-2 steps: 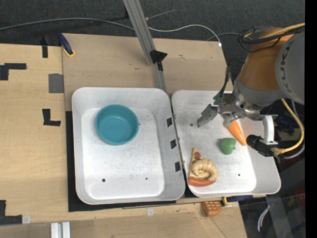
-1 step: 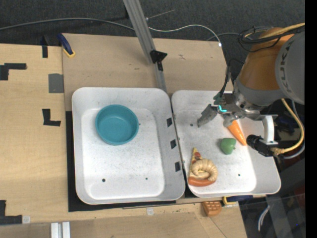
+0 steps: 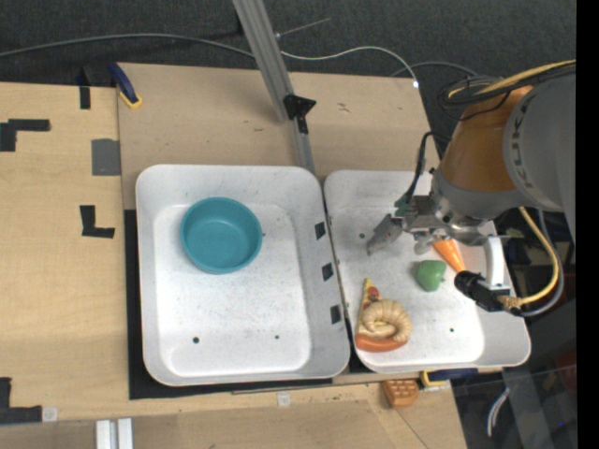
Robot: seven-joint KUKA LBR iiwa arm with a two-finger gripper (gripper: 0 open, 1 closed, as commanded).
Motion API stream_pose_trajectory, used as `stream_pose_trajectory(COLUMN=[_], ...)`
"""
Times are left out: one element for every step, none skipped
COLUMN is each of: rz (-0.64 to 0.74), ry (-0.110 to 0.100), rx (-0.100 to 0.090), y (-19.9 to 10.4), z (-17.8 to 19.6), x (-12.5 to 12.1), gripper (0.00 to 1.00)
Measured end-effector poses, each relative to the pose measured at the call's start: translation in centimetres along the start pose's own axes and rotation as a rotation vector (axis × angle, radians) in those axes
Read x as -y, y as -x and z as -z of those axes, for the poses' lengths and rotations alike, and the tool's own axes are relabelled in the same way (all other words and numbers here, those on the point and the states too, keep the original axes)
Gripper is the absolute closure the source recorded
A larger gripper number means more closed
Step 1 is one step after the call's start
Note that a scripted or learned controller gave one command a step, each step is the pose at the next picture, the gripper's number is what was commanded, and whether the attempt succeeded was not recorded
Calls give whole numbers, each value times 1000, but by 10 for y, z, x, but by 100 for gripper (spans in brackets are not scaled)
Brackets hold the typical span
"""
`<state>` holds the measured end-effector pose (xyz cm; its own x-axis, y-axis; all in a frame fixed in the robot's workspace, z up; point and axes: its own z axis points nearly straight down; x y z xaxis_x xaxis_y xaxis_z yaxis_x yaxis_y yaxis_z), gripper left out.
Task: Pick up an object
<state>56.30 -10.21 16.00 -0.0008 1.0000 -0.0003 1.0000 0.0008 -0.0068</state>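
Observation:
My gripper [image 3: 401, 241] hangs over the right bin [image 3: 374, 190], in its upper middle, with the fingers spread open and nothing between them. One grey finger [image 3: 378, 239] points down-left toward the bin floor. An orange carrot-like piece [image 3: 448, 253] lies just right of the gripper, partly under the wrist. A small green object [image 3: 430, 275] sits below it. A tan curled pastry toy on a red-orange base [image 3: 384, 322] rests at the bin's near left corner. A blue bowl [image 3: 221, 235] stands in the left bin [image 3: 234, 344].
The grey arm with its orange band [image 3: 482, 157] comes in from the right over the right bin. A grey metal pole [image 3: 271, 59] slants across the bench behind the bins. A small orange block [image 3: 401, 393] lies in front of the right bin.

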Motion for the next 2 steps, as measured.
stream_pose_trajectory(rz=[1,1], ry=[-1,5], rx=[-1,1], y=[-8,-9], z=[-53,-71], x=[9,8], gripper=[0,0])
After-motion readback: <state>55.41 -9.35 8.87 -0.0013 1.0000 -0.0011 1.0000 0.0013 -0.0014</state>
